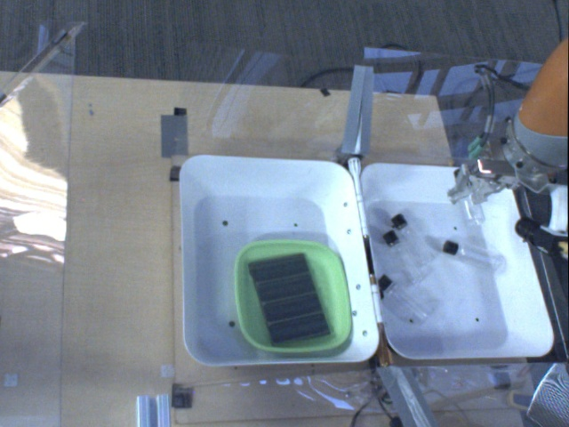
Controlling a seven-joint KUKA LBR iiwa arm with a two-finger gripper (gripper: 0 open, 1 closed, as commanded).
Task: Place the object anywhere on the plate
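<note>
A dark ridged block (288,298) lies flat on the green plate (248,265) in the left bin (203,194), its long axis running from the plate's upper left to lower right. Right of the plate, the right bin (524,327) holds small black pieces (391,236). The gripper (469,189) hovers over that bin's far right corner; whether its jaws are parted cannot be told.
</note>
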